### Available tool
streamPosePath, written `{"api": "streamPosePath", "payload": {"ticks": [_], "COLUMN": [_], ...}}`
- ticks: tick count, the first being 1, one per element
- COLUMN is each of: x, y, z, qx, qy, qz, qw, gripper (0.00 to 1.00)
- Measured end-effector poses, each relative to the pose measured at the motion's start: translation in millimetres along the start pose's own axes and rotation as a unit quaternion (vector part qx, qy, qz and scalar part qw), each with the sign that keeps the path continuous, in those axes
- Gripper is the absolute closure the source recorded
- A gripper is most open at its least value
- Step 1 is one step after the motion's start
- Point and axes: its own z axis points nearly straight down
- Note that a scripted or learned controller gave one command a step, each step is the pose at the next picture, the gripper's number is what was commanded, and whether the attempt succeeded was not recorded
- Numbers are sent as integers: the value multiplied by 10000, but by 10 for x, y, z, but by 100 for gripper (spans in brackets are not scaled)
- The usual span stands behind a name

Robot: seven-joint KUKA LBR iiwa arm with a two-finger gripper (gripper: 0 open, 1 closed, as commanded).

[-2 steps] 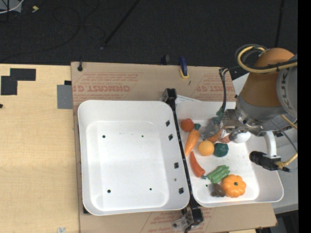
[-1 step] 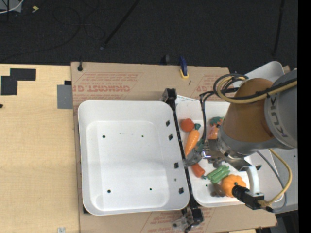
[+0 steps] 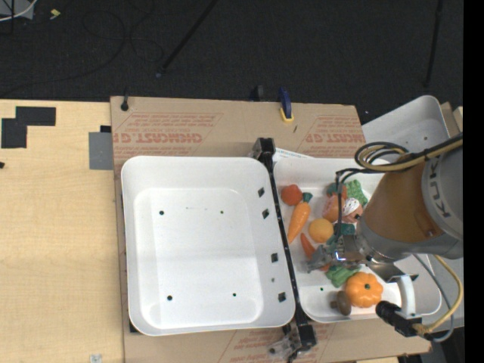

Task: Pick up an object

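Camera view shows the arm [image 3: 412,206] leaning low over the right bin [image 3: 431,301], its gripper [image 3: 336,254] down among toy food: a carrot [image 3: 298,219], a small orange ball [image 3: 321,230], a pumpkin [image 3: 363,290]. Whether the gripper has closed, I cannot tell. Nothing looks lifted yet, so I judge the pick as only started. The left bin [image 3: 144,203] sits beside it.
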Motion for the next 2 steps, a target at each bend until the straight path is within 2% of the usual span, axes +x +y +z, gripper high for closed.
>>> {"api": "streamPosePath", "payload": {"ticks": [1,2], "x": [-12,-41], "y": [-1,943], "z": [-90,132], "qx": [7,27], "qy": [-2,9], "qz": [26,-22], "qw": [10000,10000], "gripper": [100,100]}}
